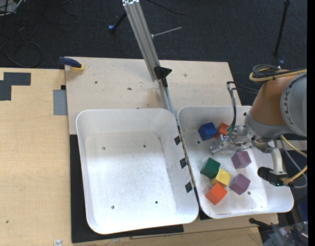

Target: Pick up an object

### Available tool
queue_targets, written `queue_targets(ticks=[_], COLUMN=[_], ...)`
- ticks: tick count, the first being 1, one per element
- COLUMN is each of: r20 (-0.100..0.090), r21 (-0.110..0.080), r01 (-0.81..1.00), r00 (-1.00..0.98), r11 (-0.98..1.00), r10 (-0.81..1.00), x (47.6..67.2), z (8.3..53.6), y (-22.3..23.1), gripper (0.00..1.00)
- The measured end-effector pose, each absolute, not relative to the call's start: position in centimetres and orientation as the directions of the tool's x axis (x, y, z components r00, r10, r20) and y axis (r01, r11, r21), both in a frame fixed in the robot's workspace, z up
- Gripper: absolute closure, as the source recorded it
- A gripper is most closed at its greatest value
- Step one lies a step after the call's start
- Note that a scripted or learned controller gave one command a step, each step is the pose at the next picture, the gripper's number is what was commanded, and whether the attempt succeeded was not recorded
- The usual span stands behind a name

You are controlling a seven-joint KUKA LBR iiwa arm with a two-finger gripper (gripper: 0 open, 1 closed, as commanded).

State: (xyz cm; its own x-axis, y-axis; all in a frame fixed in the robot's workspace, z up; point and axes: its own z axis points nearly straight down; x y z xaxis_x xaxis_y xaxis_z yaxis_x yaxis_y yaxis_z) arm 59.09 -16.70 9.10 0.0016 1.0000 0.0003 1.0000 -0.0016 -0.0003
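Right, claw point(222, 143) is low in the right bin point(280, 204), upper middle, arm point(275, 109) coming in from the right. Whether it's apart or together, cannot tell: the metal parts blur together. No block visibly gripped. A small orange-red block point(224, 128) sits just beside the claw tip, partly hidden behind it; contact unclear. Blue cube point(207, 131) just left of that. Purple cube point(241, 159) is just below the claw. Further down: green cube point(210, 167), yellow cube point(223, 177) touching it, a second purple cube point(239, 183), red-orange cube point(216, 193) nearest the front rim. Left bin point(96, 132) alongside, rims touching. Both sit on the desk point(111, 86). No readable writing or labels anywhere.
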Motion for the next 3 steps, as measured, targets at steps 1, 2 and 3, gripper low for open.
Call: queue_targets(ticks=[1,2,3], r20=[0.002,-0.001,-0.001], r21=[-0.001,0.004,0.003], r01=[1.0,1.0,1.0], r00=[0.008,0.001,0.0], r11=[-0.008,-0.001,0.0], r10=[1.0,1.0,1.0], x=[59.0,59.2,59.3], z=[10.1,16.5,21.2], y=[-16.8,-16.9,-17.0], gripper=[1.0,1.0,1.0])
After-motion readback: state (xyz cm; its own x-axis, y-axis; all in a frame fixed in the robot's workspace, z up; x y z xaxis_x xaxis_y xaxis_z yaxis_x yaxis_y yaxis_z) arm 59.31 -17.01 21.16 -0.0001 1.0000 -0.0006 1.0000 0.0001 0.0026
